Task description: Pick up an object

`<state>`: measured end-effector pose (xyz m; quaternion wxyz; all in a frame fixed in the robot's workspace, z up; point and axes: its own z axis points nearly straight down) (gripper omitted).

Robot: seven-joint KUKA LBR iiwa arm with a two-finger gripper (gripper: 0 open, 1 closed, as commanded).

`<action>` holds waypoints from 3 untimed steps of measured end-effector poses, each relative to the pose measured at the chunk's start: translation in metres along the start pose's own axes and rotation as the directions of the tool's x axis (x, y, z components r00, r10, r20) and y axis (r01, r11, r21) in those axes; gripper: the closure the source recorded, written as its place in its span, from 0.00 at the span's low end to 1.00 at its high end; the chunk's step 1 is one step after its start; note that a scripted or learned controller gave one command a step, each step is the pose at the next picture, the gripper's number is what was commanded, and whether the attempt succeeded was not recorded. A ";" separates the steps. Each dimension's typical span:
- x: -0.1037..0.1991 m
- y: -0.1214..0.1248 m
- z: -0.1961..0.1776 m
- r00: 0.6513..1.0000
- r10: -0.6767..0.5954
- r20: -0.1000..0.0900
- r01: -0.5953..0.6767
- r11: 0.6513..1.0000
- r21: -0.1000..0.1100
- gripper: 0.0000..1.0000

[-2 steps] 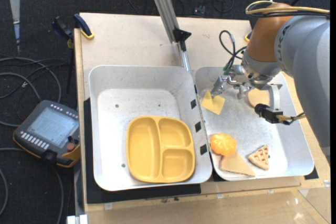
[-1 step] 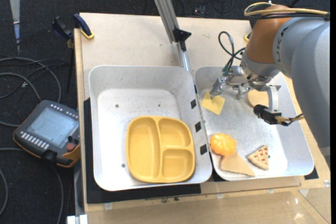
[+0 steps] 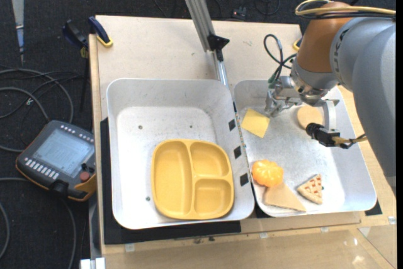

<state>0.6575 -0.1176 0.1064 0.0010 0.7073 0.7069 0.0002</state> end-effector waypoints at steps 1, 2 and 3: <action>0.006 0.008 -0.048 1.000 -0.003 0.000 0.003 1.000 -0.006 1.00; 0.011 0.012 -0.111 1.000 -0.004 0.000 0.004 1.000 -0.007 1.00; 0.011 0.013 -0.125 1.000 -0.003 -0.001 0.003 1.000 -0.002 1.00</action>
